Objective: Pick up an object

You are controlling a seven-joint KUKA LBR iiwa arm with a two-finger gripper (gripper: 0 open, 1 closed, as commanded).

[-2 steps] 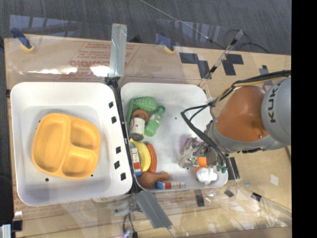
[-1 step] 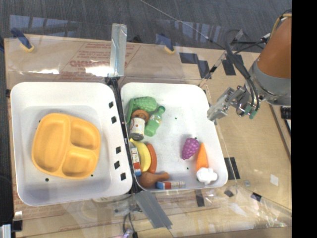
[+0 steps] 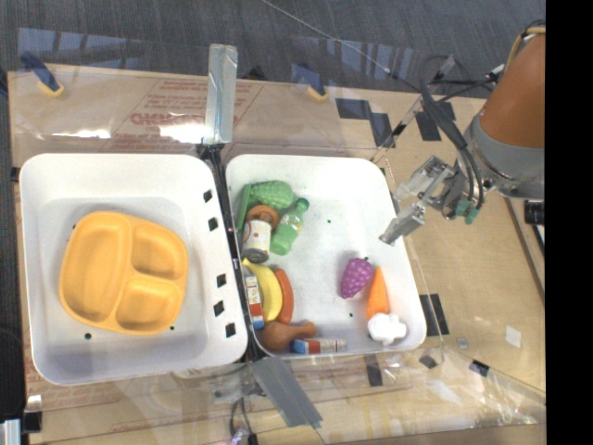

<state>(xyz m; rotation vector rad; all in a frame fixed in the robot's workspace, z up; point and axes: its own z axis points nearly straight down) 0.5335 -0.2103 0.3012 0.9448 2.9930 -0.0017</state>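
Observation:
The right bin [image 3: 357,176] holds several toy foods: a green leafy vegetable [image 3: 266,196], a green bottle [image 3: 288,227], a small can [image 3: 258,236], a banana [image 3: 269,290], purple grapes [image 3: 356,277], an orange carrot [image 3: 377,291] and a white piece [image 3: 386,327]. A brown drumstick [image 3: 283,333] and a marker [image 3: 318,346] lie at the bin's front. My gripper [image 3: 414,207] hangs over the bin's right rim, above and right of the grapes, with nothing seen between its fingers.
The left bin [image 3: 46,193] holds a yellow divided tray [image 3: 123,271]. A grey divider strip [image 3: 220,91] stands up between the bins at the back. Cables run along the bench right of the bins, under the arm [image 3: 514,109].

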